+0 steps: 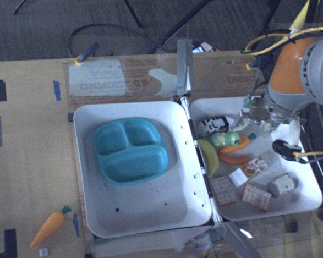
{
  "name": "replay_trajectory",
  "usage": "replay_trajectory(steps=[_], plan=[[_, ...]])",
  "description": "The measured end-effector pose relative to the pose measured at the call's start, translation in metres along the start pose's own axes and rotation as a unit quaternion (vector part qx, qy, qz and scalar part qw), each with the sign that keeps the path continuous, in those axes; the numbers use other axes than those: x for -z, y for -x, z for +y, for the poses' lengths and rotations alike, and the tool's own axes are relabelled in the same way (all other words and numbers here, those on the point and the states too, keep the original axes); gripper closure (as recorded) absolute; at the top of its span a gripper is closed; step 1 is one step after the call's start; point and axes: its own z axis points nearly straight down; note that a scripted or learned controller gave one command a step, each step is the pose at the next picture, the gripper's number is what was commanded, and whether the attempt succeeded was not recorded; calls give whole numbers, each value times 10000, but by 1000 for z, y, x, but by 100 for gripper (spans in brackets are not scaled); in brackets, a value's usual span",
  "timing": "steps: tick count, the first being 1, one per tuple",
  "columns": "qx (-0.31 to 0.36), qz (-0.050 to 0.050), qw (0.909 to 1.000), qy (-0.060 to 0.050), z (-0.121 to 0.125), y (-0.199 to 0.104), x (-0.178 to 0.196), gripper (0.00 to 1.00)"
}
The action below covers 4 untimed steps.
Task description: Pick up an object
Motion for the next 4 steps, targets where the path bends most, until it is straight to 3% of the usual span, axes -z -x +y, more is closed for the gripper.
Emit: replay_trajectory(steps=[1, 2, 3, 4], plan=[[-552, -13, 9984, -72, 21, 1, -12, 0], [-441, 53, 9990, 26, 3, 51, -29, 0], [-436, 21, 9990, 23, 3, 54, -21, 100], [-993, -2, 9951, -11, -10, 8, 119, 100]])
